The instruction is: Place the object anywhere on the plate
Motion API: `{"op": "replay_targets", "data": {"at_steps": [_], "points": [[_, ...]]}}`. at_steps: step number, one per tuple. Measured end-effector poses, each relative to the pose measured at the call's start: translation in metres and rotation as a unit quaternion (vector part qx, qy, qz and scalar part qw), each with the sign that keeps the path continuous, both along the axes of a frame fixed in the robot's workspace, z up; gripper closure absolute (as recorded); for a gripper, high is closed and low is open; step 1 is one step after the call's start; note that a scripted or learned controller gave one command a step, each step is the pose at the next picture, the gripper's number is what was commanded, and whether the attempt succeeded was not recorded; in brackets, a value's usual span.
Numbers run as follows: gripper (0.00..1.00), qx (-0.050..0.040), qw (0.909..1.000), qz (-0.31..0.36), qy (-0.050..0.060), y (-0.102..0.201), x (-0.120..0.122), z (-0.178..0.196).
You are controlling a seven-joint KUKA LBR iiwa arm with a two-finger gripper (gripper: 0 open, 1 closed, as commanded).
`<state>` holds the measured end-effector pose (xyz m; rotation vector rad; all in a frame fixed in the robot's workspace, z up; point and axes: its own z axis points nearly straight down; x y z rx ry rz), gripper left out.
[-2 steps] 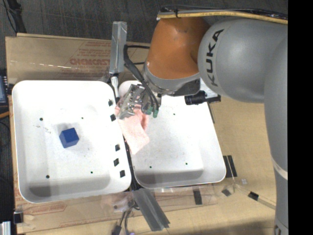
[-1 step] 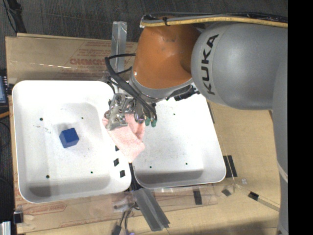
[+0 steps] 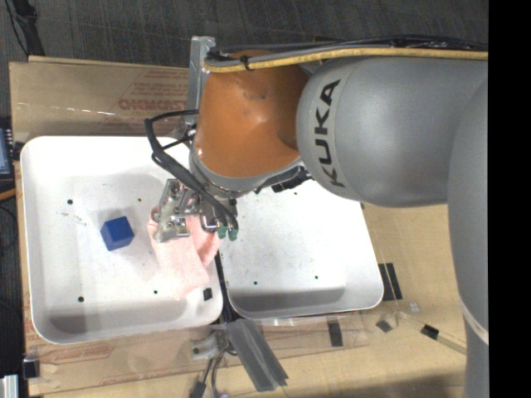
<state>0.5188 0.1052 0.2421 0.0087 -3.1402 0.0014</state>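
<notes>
Blue cube (image 3: 117, 232) sits in the left bin (image 3: 50, 181), toward its left side, well apart from the claw (image 3: 178, 218). I see the claw over the pink plate (image 3: 184, 259) by the bin's right wall; I cannot tell how far it is open.

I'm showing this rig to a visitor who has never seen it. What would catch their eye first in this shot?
The big grey KUKA arm with its orange band dominates, reaching in from the right across the top of the bins. Below it the gripper sits over a pale pink plate at the right edge of the left bin. A small blue cube lies alone further left in that bin.
</notes>
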Motion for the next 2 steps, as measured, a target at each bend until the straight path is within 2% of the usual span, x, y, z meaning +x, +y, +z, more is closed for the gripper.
{"op": "replay_targets", "data": {"at_steps": [1, 2], "points": [[1.00, -0.0002, 1.0000, 0.001, 0.000, 0.0468, -0.0216, -0.0064], [0.00, -0.0001, 1.0000, 0.001, 0.000, 0.0466, -0.0214, -0.0062]]}}
